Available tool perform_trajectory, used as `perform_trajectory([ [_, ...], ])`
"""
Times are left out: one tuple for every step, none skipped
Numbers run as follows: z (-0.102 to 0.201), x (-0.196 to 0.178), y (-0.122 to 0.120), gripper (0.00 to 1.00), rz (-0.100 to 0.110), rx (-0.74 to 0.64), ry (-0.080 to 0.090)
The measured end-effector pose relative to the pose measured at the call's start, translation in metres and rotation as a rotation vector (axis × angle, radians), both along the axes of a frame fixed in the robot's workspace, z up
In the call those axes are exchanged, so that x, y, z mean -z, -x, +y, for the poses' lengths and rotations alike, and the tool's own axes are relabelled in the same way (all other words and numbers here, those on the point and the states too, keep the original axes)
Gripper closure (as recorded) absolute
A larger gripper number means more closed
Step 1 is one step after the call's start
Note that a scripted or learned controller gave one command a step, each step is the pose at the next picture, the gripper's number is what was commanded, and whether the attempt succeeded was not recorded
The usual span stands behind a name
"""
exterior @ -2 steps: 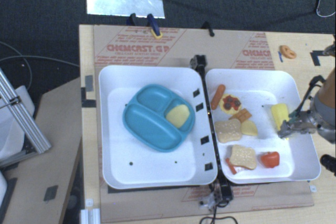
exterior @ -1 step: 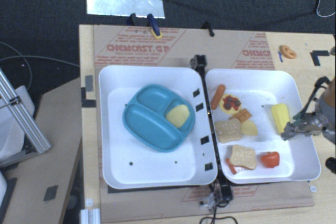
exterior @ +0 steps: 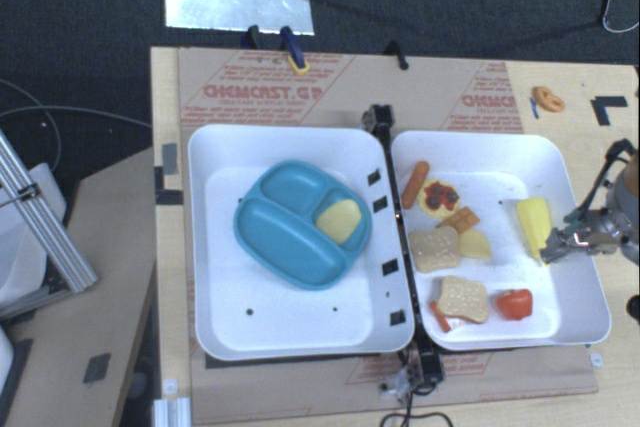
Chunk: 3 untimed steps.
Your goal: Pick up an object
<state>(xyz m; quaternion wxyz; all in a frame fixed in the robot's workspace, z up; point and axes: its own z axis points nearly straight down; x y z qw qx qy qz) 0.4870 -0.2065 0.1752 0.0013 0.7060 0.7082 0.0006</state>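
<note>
My gripper [exterior: 561,243] reaches in from the right and hovers over the right bin [exterior: 575,310] near its right wall. Its tip is just below and to the right of a yellow corn-like piece [exterior: 533,221] and apart from it. Lower down lies a red tomato [exterior: 515,304]. Toward the bin's left are a sausage [exterior: 414,184], a pizza slice [exterior: 440,197], two bread slices [exterior: 436,249] [exterior: 465,298], a yellow wedge [exterior: 474,243] and a small orange piece [exterior: 461,219].
The left bin [exterior: 215,315] holds a blue divided plate [exterior: 285,230] with a pale yellow item [exterior: 340,219] in one compartment. A black divider with clips [exterior: 395,235] separates the bins. A small orange ring [exterior: 547,99] lies on the board behind the right bin.
</note>
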Motion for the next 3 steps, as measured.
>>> perform_trajectory([
  [0.069,-0.014,-0.001,1.00,0.001,-0.007,-0.003],
  [0.023,0.025,0.001,1.00,0.003,0.004,0.000],
  [0.004,0.022,0.000,1.00,0.001,0.003,0.000],
])
